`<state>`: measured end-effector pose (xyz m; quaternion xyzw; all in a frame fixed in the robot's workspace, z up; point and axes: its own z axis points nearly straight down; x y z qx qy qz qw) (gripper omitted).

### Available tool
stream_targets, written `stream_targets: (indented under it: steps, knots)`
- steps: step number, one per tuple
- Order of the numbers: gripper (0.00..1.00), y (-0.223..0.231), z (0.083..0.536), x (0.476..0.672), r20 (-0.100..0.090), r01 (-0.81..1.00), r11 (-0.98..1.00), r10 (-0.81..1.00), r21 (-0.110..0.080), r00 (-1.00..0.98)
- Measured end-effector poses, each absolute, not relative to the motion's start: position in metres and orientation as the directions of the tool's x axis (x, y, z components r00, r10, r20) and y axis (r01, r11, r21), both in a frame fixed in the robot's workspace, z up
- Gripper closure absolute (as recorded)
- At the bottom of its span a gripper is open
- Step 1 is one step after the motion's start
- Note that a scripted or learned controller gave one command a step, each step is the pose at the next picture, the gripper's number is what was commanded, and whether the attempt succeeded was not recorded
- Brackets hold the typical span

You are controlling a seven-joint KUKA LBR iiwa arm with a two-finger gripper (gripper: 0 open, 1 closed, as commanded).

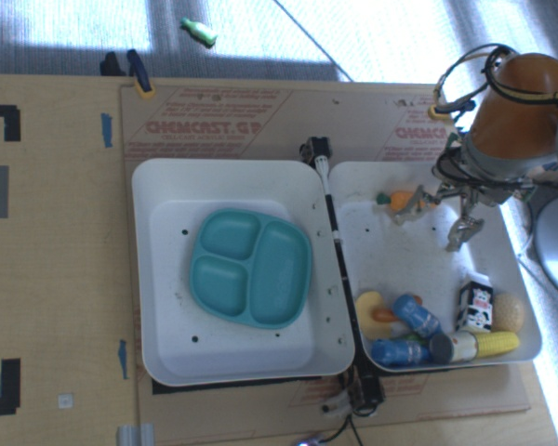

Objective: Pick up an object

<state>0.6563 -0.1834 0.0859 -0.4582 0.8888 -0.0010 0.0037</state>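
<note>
Gripper (pixel 437 214) is hovering over the right bin's (pixel 511 249) far half, fingers spread wide and holding nothing. Objects are lying clustered at the near edge, the blue bottle (pixel 417 314) most exposed; judging a descent centred there is avoiding neighbours

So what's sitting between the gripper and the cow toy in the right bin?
Nothing: in the camera view, bare white bin floor runs from the gripper down to the cow toy.
</note>
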Motion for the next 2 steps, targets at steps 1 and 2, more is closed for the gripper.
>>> stream_targets:
  steps: [1, 2]
  knots:
    - [0.0, -0.216, 0.086, 0.653, -0.015, -0.953, 0.302, -0.953, 0.005, -0.302]
    - [0.0, -0.212, 0.087, 0.669, -0.023, -0.992, -0.129, -0.991, 0.0, 0.129]
